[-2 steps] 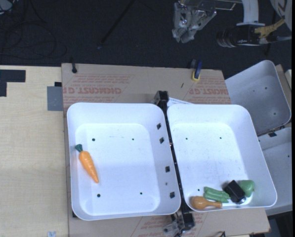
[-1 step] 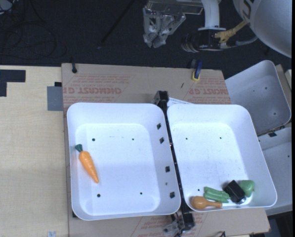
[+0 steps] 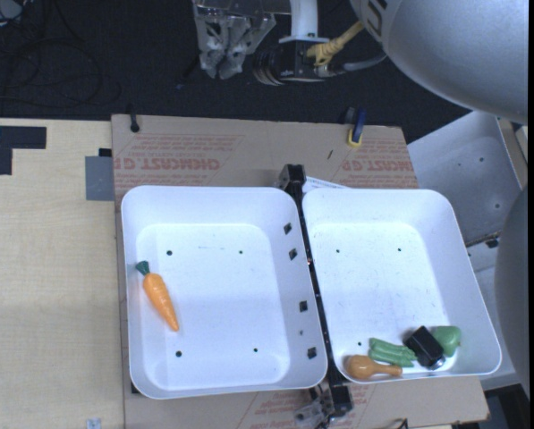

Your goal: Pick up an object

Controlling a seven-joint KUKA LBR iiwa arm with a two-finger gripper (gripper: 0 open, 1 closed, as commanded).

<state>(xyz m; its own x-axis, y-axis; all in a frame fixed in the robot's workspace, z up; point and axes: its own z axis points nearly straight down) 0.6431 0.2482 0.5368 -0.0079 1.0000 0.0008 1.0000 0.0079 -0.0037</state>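
two white bins sit side by side on a sheet of brown cardboard (image 3: 249, 150), both well below the gripper (image 3: 224, 56), which hangs at the top of the view over the dark floor, beyond the cardboard's far edge. whether it is open or closed cannot be told; nothing is seen in its grasp. in the left bin (image 3: 208, 206), far down and a little left of the gripper, a toy carrot (image 3: 160, 299) lies near the left wall, green top toward the far side. in the right bin (image 3: 374, 206), down and well right of the gripper, the near right corner holds a cluster: a tan pear-shaped piece (image 3: 370, 367), a green pod (image 3: 392, 352), a black block (image 3: 425, 346) and a green piece (image 3: 447, 336), touching or just beside one another.
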